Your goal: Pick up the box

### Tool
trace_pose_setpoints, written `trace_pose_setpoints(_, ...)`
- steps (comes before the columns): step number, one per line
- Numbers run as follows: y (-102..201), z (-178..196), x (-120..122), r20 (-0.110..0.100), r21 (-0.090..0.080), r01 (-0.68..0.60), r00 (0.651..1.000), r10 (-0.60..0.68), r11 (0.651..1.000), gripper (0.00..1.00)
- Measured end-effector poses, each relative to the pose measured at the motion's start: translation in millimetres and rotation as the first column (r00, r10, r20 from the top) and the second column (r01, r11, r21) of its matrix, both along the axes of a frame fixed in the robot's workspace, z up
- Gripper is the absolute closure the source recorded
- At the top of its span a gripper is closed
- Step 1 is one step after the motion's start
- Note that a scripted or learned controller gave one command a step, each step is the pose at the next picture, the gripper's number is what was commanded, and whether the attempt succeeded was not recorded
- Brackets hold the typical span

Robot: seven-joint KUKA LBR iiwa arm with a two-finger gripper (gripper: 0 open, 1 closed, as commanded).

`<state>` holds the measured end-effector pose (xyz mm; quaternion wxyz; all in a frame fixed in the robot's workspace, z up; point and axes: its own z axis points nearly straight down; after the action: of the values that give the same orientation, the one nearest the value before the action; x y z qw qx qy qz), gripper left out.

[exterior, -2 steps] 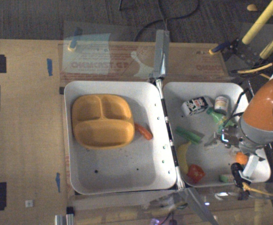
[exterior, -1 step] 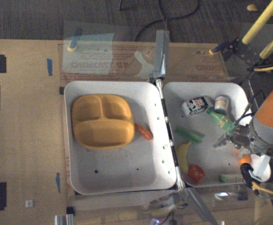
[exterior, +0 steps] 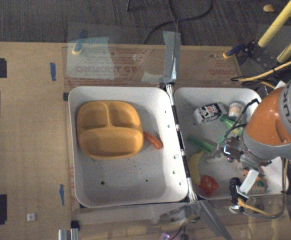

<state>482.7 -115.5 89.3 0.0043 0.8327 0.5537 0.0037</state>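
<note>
At the near edge of the right bin (exterior: 220, 173) lie a red fruit (exterior: 209, 185) and, just beside it on the left, a banana (exterior: 196, 165). A little farther in, the arm (exterior: 273, 126) reaches over the bin's middle from the right, and its jaws hang there, just right of a green stick (exterior: 201, 144). They are too blurred and crowded by the wrist to read, so I cannot tell whether they are open or closed. Nothing can be seen held between them.

The box (exterior: 209, 112) is small, black and white, and lies toward the far left of the same bin, with a white jar (exterior: 235, 108) near it on the right. It is apart from the jaws and rests on the bin floor, so by my reading the pick is not yet done. What is left is to shift to the far left over the box, descend, close and lift.

The left bin (exterior: 130, 179) holds a yellow tray (exterior: 109, 129) with a carrot (exterior: 153, 140) touching its right edge, neither part of this job. Both bins sit on the brown desk (exterior: 25, 149).
</note>
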Motion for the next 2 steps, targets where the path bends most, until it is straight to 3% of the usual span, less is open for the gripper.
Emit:
trace_pose_setpoints(1,-60.0,2.2,4.8,-0.001,0.023,0.131,0.991,-0.131,0.991,0.0)
trace_pose_setpoints(2,-77.9,1.9,3.3,-0.007,0.037,-0.146,0.989,0.146,0.989,0.0)
